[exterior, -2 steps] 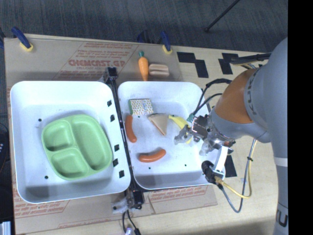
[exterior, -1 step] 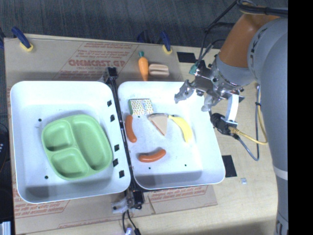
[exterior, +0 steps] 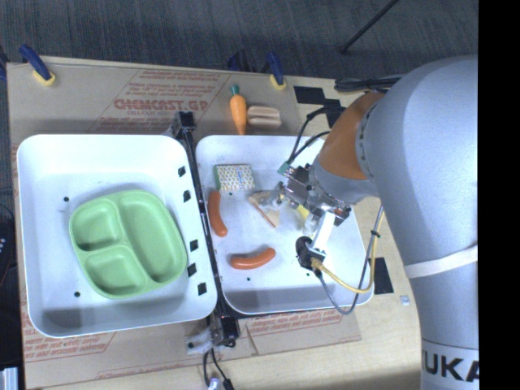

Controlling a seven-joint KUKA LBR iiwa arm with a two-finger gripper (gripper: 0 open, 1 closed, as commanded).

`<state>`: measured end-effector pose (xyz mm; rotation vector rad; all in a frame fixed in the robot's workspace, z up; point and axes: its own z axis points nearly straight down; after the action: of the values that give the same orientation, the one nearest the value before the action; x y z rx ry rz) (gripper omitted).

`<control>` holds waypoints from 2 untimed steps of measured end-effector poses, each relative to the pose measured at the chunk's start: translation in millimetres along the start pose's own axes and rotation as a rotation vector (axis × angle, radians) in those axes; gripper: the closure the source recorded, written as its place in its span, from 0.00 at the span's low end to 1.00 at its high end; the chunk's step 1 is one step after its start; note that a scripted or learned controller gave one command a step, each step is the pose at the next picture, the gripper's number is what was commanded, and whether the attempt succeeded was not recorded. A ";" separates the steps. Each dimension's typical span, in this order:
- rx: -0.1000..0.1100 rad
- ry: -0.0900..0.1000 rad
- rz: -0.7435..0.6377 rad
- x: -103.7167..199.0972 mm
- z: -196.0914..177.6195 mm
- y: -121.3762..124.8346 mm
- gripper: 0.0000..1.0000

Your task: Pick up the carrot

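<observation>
- Jaws hung low in the right bin (exterior: pixel 268 287), close to a pale wedge-shaped piece (exterior: pixel 264 208); whether they were apart or together I could not tell, because the wrist hid them.
- The carrot (exterior: pixel 237 114), orange with a green top, was in neither bin. It lay on the desk (exterior: pixel 146 96) toward its far edge, just behind the far rim of the right bin and near that bin's far left corner.
- Just beside the carrot, on the side away from the left bin (exterior: pixel 41 185), lay a tan bun-like block (exterior: pixel 264 118).
- One orange sausage (exterior: pixel 216 214) lay near the right bin's left wall and another sausage (exterior: pixel 252 257) lay nearer its near edge. Their colour was like the carrot's, so I judge they could be taken for it by mistake.
- To do this step well, the arm should probably lift clear over the far rim. Then it should come down on the middle of the carrot with the jaws across its width, keeping off the block.
</observation>
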<state>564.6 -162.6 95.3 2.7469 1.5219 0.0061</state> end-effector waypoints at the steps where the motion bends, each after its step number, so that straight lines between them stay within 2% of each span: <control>1: 0.007 -0.003 -0.157 42.6 -98.2 -10.8 0.00; 2: 0.007 -0.004 -0.060 81.1 -79.7 46.8 0.00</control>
<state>646.9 -118.7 175.3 2.7037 1.6062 -0.0047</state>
